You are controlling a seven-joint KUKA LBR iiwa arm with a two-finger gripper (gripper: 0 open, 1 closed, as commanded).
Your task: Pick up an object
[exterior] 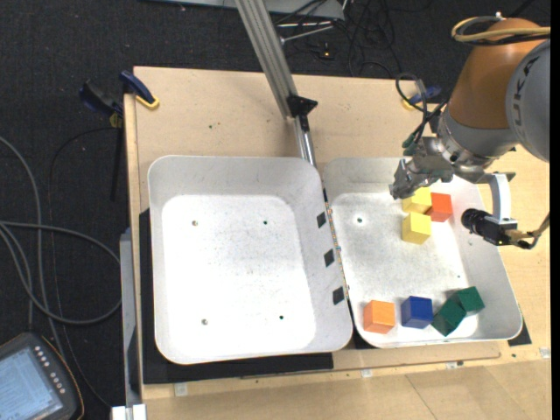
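Yellow block [417, 227] below hand [408, 188]

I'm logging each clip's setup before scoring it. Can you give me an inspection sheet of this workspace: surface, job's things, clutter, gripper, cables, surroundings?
Surface: wooden bench bearing a left bin and a right bin, both white.
Job's things: all in the right bin. Near its far end, a yellow cube, a second yellow block and a red block; along the near edge, an orange cube, blue cube and two green blocks.
Clutter: nothing seen.
Gripper: gripper over the far end of the right bin, beside the yellow and red blocks; finger state unclear.
Cables: black cables on the floor at left.
Surroundings: dark carpet, clamps on the bench edge, a tablet.
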